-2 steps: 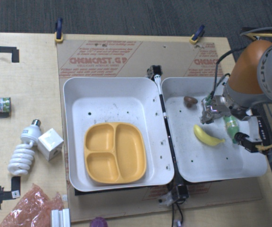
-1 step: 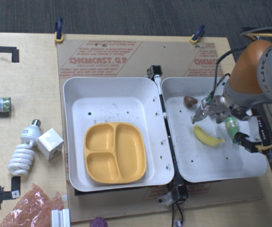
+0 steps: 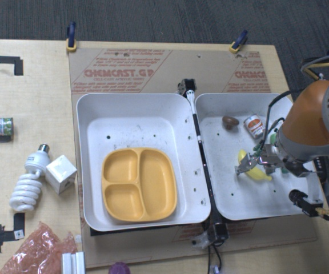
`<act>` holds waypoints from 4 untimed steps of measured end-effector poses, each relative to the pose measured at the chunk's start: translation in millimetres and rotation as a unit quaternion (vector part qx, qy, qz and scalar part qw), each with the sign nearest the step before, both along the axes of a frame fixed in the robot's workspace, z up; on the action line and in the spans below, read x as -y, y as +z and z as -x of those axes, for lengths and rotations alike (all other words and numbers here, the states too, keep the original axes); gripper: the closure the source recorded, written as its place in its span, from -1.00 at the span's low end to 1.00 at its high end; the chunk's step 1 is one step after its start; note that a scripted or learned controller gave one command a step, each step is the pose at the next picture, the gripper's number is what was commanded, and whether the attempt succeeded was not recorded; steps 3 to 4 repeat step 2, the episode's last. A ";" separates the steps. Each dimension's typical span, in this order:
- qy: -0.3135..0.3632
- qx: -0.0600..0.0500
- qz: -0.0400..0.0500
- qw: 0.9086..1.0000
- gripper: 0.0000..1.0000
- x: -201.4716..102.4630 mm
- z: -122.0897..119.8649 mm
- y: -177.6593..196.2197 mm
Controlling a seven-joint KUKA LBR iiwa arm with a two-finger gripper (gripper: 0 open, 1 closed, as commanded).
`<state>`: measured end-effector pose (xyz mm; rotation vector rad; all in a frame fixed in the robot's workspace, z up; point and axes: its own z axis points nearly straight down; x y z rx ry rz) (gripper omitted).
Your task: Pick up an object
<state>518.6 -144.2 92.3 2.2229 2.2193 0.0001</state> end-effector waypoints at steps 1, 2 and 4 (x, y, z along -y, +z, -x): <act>-0.001 0.001 0.000 1.000 1.00 0.6 -1.2 10.0; 0.001 0.000 0.000 1.000 1.00 -24.5 40.5 93.3; 0.001 0.000 0.000 1.000 1.00 -24.5 40.5 93.3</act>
